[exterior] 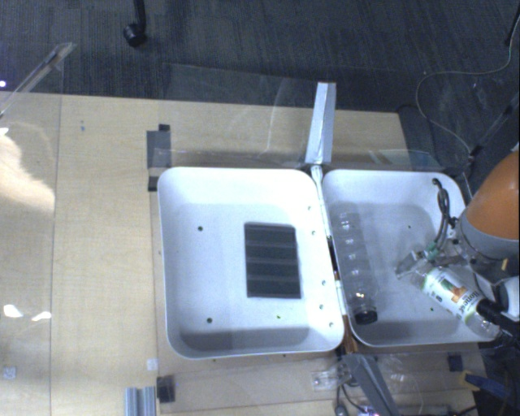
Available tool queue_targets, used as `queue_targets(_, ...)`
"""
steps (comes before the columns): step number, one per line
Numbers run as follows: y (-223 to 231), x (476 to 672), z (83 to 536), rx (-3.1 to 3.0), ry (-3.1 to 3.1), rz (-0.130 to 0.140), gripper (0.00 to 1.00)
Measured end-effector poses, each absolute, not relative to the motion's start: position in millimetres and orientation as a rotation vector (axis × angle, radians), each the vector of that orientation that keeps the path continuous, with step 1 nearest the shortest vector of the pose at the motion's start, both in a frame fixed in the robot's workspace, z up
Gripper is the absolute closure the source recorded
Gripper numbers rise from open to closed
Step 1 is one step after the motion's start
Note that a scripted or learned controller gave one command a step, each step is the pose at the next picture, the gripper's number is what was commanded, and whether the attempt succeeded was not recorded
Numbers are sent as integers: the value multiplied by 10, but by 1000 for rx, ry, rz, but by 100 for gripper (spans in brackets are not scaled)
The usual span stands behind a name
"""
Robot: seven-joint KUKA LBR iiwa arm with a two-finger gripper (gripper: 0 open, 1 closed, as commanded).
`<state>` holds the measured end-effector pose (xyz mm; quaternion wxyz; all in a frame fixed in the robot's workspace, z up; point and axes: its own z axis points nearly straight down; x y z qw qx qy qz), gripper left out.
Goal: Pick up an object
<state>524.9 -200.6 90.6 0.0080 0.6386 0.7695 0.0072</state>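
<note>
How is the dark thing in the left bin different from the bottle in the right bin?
The dark ribbed block is flat and rectangular; the bottle is round and long. The block is nearly black; the bottle is pale with a label. The block sits mid-bin, alone; the bottle lies near the gripper. Both rest in white bins.

The robot arm (497, 213) at the right side of the picture is cut off by the edge, so just its orange part and a bit of grey show. The gripper (418, 264) is small and blurry, and its tips cannot be told apart. The bottle (452, 293) in the right bin (382, 191) has a label too small to read. A black thing (135, 23) at the top left is cut off by the top edge.
</note>
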Motion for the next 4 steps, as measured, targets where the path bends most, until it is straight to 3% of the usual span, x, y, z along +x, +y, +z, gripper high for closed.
queue_targets(2,-2019,5152,908,1937,2451,19,0)
queue_targets(3,-1756,4969,909,2174,2242,18,0)
queue_targets(4,-1748,4997,1026,2169,2242,26,100)
